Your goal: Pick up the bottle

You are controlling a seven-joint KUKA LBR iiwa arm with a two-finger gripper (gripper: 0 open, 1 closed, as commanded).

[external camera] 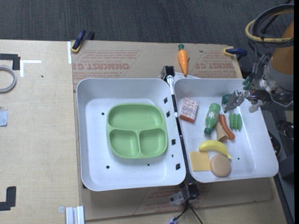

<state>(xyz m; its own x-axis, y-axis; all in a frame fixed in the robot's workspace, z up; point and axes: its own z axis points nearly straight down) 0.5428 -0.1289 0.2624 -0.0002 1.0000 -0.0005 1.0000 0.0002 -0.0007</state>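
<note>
One green bottle (211,118) lies just left of the claw (232,101), whose grip state I cannot tell.

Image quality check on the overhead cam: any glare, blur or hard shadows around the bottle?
Camera view: lighting even and soft, no harsh glare on the white bins. The green bottle is sharp enough to outline, with only a faint shadow. The gripper near the right bin's far right corner looks slightly soft, small and cluttered. The frame's straight edges bow a little.

Green bottle (212,117); green divided plate (137,130); yellow banana (215,147); orange carrot (182,59); white bins (86,139).
</note>
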